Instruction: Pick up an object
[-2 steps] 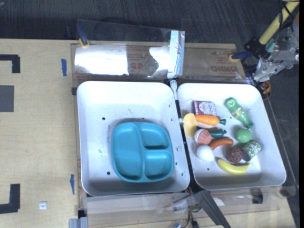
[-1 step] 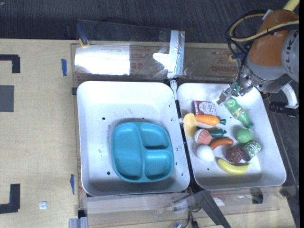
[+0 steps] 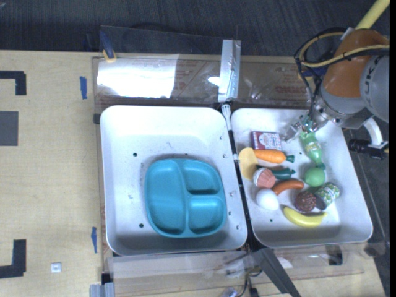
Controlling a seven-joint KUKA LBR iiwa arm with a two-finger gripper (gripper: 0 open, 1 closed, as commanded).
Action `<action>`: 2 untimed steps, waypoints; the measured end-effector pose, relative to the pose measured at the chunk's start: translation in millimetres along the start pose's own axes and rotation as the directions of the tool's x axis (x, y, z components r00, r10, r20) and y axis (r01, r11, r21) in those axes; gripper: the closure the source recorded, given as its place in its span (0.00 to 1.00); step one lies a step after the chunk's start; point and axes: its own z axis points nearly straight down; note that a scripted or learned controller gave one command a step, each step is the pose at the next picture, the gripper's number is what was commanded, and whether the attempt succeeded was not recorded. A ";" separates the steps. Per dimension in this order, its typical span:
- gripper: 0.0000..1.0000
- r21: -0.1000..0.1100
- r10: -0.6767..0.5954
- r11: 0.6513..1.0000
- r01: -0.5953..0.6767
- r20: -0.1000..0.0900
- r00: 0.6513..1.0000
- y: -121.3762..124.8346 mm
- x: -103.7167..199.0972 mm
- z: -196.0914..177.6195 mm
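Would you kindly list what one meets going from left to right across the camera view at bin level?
Left white bin → blue divided tray → right white bin, holding the white egg → yellow banana → green bottle by the hand.

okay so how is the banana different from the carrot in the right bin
The banana is yellow and curved; the carrot is orange, straight and tapered, with a green end. The banana lies at the near edge of the right bin; the carrot lies farther back, beside a red box. Both are toy foods lying flat.
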 end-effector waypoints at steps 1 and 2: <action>1.00 -0.001 -0.022 1.000 0.022 -0.005 1.000 -6.3 98.8 -0.5; 1.00 0.000 0.307 0.952 -0.307 -0.001 0.952 -9.0 79.8 0.0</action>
